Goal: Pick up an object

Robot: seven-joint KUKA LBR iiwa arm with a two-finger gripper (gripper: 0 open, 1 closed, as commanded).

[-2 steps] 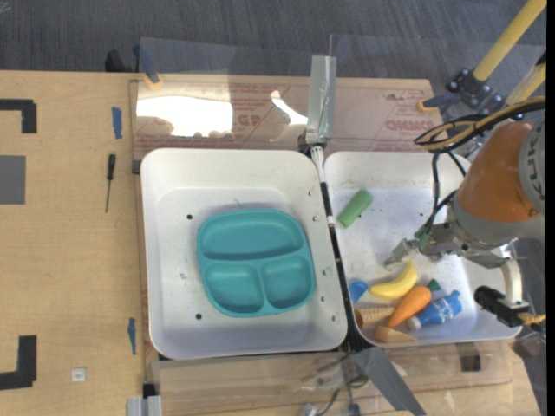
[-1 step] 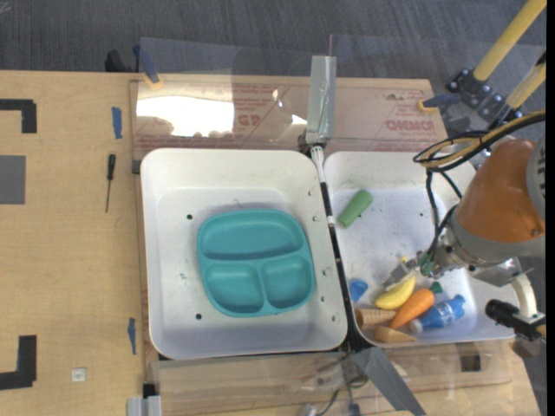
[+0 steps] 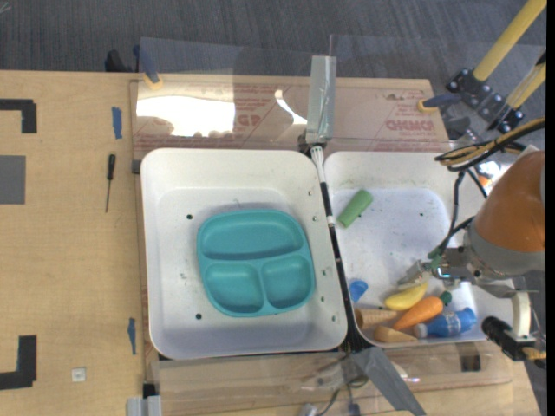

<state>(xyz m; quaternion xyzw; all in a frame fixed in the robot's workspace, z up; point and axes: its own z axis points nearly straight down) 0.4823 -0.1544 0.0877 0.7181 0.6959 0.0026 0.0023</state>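
The right bin [image 3: 395, 160] holds a green block [image 3: 355, 207] near its far left. Along its near edge a small blue piece [image 3: 357, 290], a yellow banana [image 3: 405, 298], an orange carrot [image 3: 419, 312], a blue bottle [image 3: 453, 322] and a tan stick [image 3: 375, 317] lie crowded together. My gripper [image 3: 420, 273] hangs low over the right part of this bin, just above and behind the banana, with the orange band of the arm [image 3: 516, 211] rising to the right. Nothing shows held in it.
In the left bin [image 3: 225, 167] a teal divided plate [image 3: 255, 261] lies flat in the middle. A clear upright panel [image 3: 319, 102] stands behind the wall between the bins. Cables and yellow struts [image 3: 507, 37] crowd the far right.
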